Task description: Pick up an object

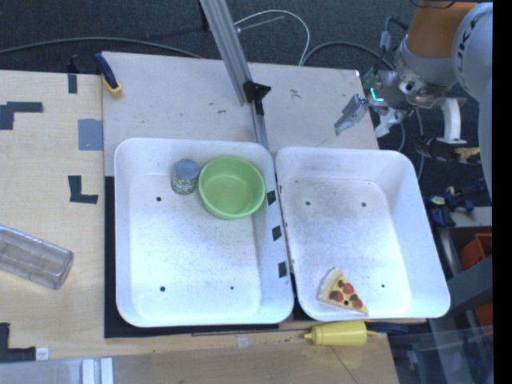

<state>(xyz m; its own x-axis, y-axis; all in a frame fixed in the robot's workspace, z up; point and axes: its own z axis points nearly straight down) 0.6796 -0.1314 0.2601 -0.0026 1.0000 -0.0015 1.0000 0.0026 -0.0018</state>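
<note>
A robotics lab or test cell is showing here, not a home or a kitchen. A grey industrial arm (448,38) with an orange band is reaching in over a plain wooden bench (48,206), and black cables (272,22) are trailing across dark carpet behind it. Two shallow white bins (136,294) are sitting side by side on a black mat, and strips of dark tape (80,189) are marking the bench top. A metal camera pole (228,42) is rising behind the bins. The things lying about are toy props: a plastic pizza slice (342,291), a yellow mustard bottle (340,334), a green bowl (232,186).
</note>
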